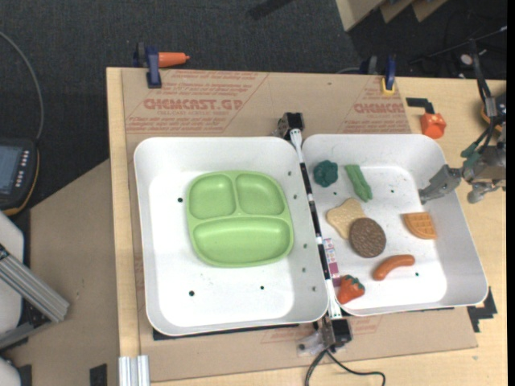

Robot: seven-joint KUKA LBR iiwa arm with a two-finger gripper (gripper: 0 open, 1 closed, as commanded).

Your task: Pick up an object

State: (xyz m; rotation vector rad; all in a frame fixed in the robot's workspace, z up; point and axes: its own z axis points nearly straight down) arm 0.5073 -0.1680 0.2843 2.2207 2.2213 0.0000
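Nothing picked yet: I see gripper point(438, 185) at right bin point(459, 292) edge, can't tell its state, waffle point(420, 224) nearest.

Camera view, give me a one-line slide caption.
Robot hand at the right bin's edge above toy food; green divided plate in the left bin.

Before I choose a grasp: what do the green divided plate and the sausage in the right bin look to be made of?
The green divided plate looks like moulded plastic: one even pale green, soft matte sheen, rounded compartment ridges. The sausage looks like toy plastic or rubber, smooth with a slight gloss and uniform orange-brown colour; the view is too coarse to tell hard from soft.
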